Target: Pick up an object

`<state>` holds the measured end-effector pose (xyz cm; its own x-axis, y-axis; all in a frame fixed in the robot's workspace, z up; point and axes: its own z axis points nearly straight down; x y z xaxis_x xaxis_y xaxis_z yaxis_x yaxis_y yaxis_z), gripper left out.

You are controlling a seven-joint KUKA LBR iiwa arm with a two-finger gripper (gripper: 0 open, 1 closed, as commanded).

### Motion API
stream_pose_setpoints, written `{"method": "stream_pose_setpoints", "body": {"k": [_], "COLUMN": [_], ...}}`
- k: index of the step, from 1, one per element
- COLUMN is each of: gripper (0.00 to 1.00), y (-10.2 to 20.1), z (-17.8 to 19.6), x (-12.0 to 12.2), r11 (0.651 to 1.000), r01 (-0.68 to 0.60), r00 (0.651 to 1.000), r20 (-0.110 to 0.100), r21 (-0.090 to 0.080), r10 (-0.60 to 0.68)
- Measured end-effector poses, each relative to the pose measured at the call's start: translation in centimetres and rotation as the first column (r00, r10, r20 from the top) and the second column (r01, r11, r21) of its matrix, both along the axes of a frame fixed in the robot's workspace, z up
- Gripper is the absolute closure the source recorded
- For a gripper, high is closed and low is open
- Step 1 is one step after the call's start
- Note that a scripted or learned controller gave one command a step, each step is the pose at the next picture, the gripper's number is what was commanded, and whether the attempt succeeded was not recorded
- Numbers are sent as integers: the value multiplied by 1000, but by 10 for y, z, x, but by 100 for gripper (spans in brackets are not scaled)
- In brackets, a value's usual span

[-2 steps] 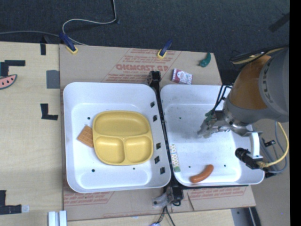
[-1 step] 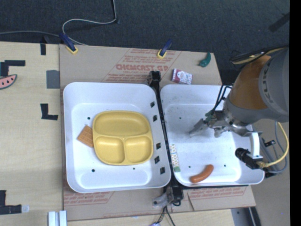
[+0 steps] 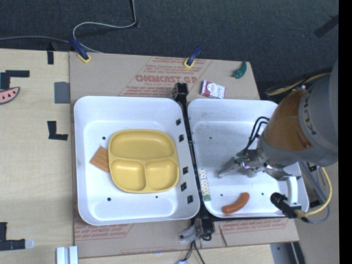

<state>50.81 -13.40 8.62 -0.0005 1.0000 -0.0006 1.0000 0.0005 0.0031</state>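
Note:
An orange sausage lies near the front wall of the right bin. My gripper hangs low over the middle of that bin, pointing left, a short way above and to the left of the sausage, and nothing shows in it. A small green-and-white strip lies against the right bin's left wall. In the left bin rests a yellow divided plate, and a brown cracker-like piece pokes out from under its left side.
The grey and orange arm covers the right bin's right side, with a black cable fitting near its front right corner. A red-and-white packet and a green object lie on the cardboard behind the bins.

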Motion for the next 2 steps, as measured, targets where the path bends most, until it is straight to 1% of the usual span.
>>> {"method": "stream_pose_setpoints", "body": {"k": [1, 2], "gripper": [0, 100], "y": [-34, -34], "z": [1, 11], "x": [75, 75], "r11": [1000, 1000], "r01": [-1, -3], "r00": [1000, 1000], "r20": [4, 4], "r21": [-3, -5], "r10": [1, 3]}}
